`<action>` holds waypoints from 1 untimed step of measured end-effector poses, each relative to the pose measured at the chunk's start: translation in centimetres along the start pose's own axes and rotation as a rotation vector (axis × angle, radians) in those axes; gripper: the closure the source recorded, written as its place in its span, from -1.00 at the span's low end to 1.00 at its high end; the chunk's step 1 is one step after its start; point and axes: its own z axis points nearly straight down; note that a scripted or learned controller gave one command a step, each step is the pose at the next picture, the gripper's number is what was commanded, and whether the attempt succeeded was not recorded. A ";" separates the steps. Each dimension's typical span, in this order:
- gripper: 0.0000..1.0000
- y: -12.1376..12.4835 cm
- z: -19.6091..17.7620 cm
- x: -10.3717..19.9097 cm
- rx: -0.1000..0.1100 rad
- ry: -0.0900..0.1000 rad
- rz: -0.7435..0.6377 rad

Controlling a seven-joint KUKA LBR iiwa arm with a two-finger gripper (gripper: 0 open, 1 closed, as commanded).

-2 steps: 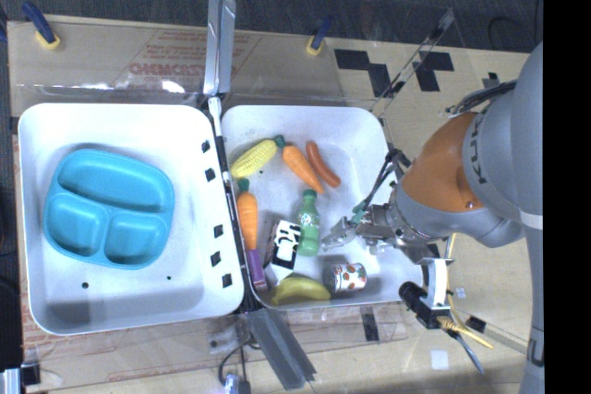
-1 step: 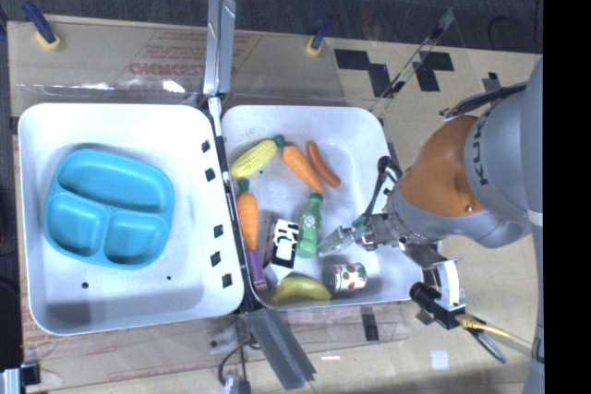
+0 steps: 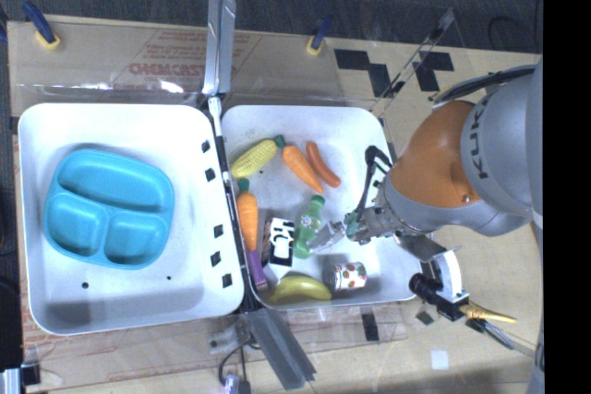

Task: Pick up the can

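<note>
The one camera is fixed above the bench and looks down at a slant, far enough back to take in both shallow white plastic bins [image 3: 55, 309] side by side. The grey arm with its orange band [image 3: 441, 163] enters from the right edge.

- The tray [image 3: 109, 208] lies in the left bin [image 3: 37, 291].
- In the right bin [image 3: 355, 120], the can [image 3: 350, 275] lies near, right of the banana [image 3: 298, 289].
- The corn [image 3: 256, 157] and two carrots [image 3: 302, 168] lie far.
- The gripper [image 3: 334, 231] is above the bin's middle.
</note>
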 end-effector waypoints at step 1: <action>-1.00 -0.9 3.8 -4.1 0.003 0.002 0.038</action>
